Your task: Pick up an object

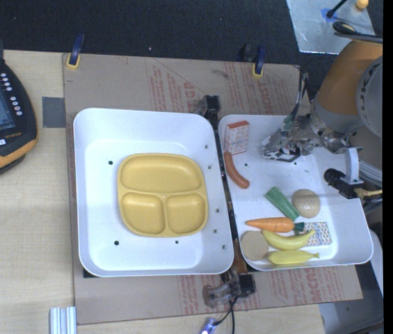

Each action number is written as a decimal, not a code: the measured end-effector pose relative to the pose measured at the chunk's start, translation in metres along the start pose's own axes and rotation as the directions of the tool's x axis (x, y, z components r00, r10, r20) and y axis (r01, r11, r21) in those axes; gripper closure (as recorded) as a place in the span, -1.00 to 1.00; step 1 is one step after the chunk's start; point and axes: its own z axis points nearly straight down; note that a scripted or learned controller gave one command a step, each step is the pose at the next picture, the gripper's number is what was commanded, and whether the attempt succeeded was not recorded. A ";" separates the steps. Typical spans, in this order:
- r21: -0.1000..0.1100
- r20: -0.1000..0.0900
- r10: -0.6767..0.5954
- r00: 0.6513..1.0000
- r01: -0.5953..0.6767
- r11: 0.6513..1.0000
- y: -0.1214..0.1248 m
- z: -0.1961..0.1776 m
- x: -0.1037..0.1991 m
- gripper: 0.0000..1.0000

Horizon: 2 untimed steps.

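Biggest worry is the right bin (353, 252): everything's crammed at its near end, well away from the gripper (282, 147), which hangs over bare floor at the far end. Can't tell its state from here. A banana (288, 240) touches the carrot (271, 224), so a grab may nudge both. The sausage (236, 170), nearer the gripper, hugs the wall and could slip.

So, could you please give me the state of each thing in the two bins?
Yellow tray: upright, in left bin.
Carton: lying in right bin.
Sausage: lying flat.
Carrot: lying flat, against banana.
Gripper: low over right bin's far end.
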 end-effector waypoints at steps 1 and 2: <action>0.026 -0.007 0.005 1.000 -0.005 1.000 0.018 -0.051 0.053 1.00; 0.026 -0.007 0.006 1.000 -0.006 1.000 0.018 -0.050 0.052 -1.00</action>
